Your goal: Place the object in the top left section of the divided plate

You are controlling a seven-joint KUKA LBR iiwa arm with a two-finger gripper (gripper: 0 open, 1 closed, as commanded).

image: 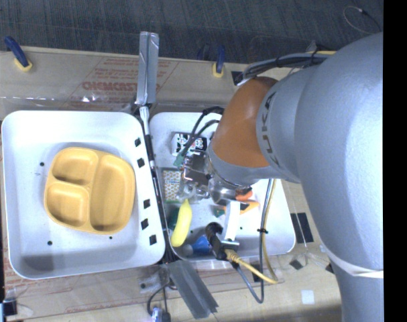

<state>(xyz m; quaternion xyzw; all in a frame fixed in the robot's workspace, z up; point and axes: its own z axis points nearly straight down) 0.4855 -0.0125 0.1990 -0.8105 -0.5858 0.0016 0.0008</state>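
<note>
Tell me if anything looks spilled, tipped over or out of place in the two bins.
Nothing stands out. The yellow divided plate lies flat in the left bin with nothing in its sections. The right bin holds a jumble, including a yellow banana-like object, beneath the arm.

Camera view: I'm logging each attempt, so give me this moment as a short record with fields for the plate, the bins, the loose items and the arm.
plate: yellow divided plate, three sections, nothing in them, lying in the left bin
right bin: holds a yellow banana, a blue item, an orange item and other small clutter
arm: reaches over the right bin, covering much of it
gripper: low among the clutter above the banana; grasp state cannot be told
task state: nothing on the plate yet
</note>
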